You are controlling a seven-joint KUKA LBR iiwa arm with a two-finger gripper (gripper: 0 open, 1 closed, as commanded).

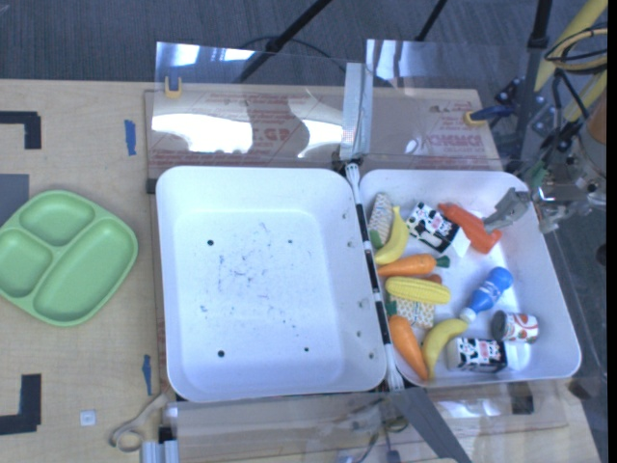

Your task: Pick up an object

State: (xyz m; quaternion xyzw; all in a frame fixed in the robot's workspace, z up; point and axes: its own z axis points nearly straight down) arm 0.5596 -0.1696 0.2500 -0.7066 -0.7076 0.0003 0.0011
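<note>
The right bin (559, 302) holds several toy foods. Among them are a red-orange pepper (470, 228), a cow-patterned carton (429, 225), a yellow banana (390, 239), a carrot (415, 264), a corn cob (416, 289) and a blue bottle (487, 292). A second banana (442, 338), another carrot (407, 347) and a second cow-patterned carton (479, 353) lie near the front. My gripper (525, 212) hangs over the bin's far right corner. It is open, with one grey finger (501, 208) just beside the pepper's right end. Nothing is between the fingers.
The left bin (183, 210) sits beside the right one, sharing a middle rim. A green divided plate (67, 254) lies on the bench at far left. Clear panels stand behind the bins. Cables and a stand crowd the right edge.
</note>
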